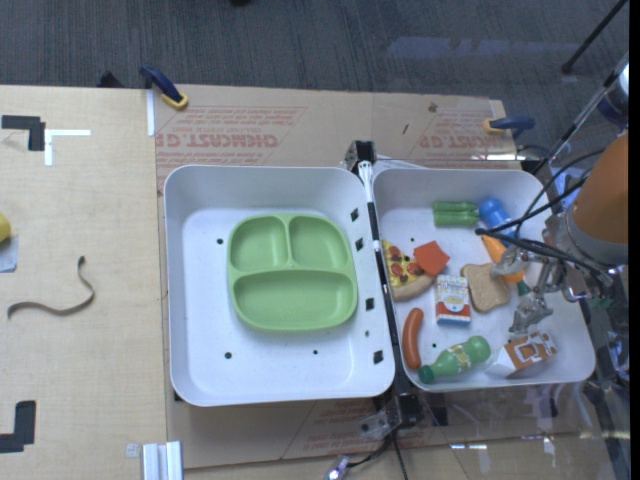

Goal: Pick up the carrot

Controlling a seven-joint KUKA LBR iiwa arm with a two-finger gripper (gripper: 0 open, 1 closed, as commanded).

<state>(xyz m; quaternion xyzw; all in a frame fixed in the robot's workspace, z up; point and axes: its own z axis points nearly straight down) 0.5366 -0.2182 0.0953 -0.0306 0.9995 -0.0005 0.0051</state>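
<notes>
Both white bins (180, 298) are looking like smooth moulded plastic with a faint sheen. The green divided plate (293, 272) in the left bin is showing a matt plastic finish. The bench (80, 208) is appearing as pale, smooth wood, with brown printed cardboard (300, 128) lying under the bins. The gripper (528, 290) is gleaming like bare metal. The green bottle (456, 358) is looking glossy.

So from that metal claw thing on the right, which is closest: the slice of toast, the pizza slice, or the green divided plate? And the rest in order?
Measured from the gripper at the right bin's right side:
1. Toast slice, just to its left in the same bin.
2. Pizza slice, at that bin's left wall.
3. Green divided plate, in the middle of the left bin.
</notes>
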